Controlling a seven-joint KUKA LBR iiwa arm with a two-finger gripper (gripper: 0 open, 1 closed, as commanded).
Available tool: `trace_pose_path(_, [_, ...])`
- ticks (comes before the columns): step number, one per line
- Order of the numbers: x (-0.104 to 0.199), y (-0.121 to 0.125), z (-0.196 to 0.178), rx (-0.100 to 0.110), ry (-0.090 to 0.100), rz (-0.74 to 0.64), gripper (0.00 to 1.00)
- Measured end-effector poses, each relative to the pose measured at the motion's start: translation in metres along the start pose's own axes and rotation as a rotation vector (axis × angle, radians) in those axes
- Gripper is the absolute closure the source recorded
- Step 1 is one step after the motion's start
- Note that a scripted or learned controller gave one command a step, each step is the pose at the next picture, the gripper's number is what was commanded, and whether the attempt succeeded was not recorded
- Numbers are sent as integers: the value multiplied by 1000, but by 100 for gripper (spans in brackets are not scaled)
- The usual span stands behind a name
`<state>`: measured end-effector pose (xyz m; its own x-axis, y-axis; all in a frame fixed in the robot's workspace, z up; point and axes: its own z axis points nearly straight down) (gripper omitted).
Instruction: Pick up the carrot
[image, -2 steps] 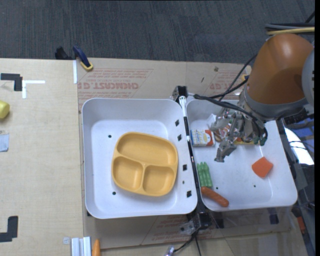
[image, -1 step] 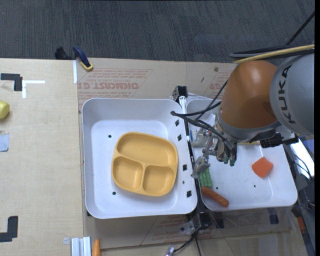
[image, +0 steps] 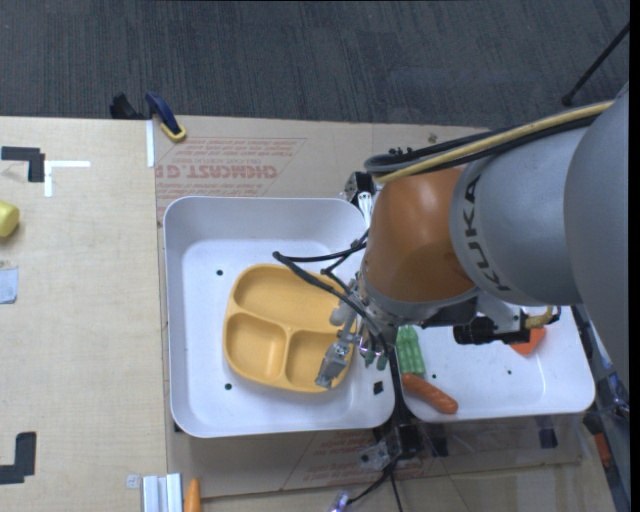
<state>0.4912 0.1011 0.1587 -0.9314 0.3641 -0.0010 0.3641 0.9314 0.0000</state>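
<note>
Single fixed camera sat above the bench (image: 80, 330), looking down at a slant. Both white bins (image: 190, 300) were framed fairly close; the arm (image: 540, 210) entered from the right, bulking large near the lens.

Two white bins: the left bin (image: 190, 330) and the right bin (image: 560, 385). One yellow divided plate (image: 270, 325) with three compartments. One carrot (image: 432, 394). One green item (image: 410, 352), one orange-red item (image: 528, 340) partly hidden by the arm. One arm with one gripper (image: 338, 360). One yellow object (image: 8, 219) at the bench's left edge
</note>
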Motion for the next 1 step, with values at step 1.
trace_pose_path(1, [-2,1,-9,0,-5,-2,100])
